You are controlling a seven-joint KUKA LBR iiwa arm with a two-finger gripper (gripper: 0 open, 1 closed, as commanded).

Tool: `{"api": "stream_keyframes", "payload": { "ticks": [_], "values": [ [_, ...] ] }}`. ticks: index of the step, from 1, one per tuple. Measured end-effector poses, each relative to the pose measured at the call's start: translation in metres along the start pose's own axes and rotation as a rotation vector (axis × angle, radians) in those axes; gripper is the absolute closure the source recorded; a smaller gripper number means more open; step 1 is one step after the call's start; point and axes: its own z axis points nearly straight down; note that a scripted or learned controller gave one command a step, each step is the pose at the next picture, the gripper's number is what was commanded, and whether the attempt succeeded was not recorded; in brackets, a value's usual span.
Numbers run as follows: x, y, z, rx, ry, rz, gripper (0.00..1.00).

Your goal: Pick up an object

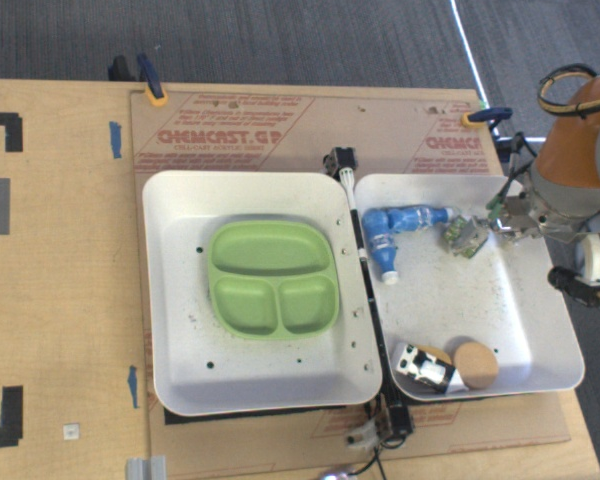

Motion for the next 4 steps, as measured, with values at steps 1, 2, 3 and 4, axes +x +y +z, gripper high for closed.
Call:
{"api": "stream_keyframes", "payload": {
  "ticks": [1,2,3,4],
  "values": [
    [0.005,0.052,0.012,0.02,0.01,-0.253,0.0],
    [0.07,0.006,0.011,0.0,0.0,-0.252,0.0],
    [0.069,0.007,0.0,-0.006,-0.003,-0.251,1.0],
    [0.116,0.012,-0.087,0.0,-0.002,0.257,1.0]
  ]
}}
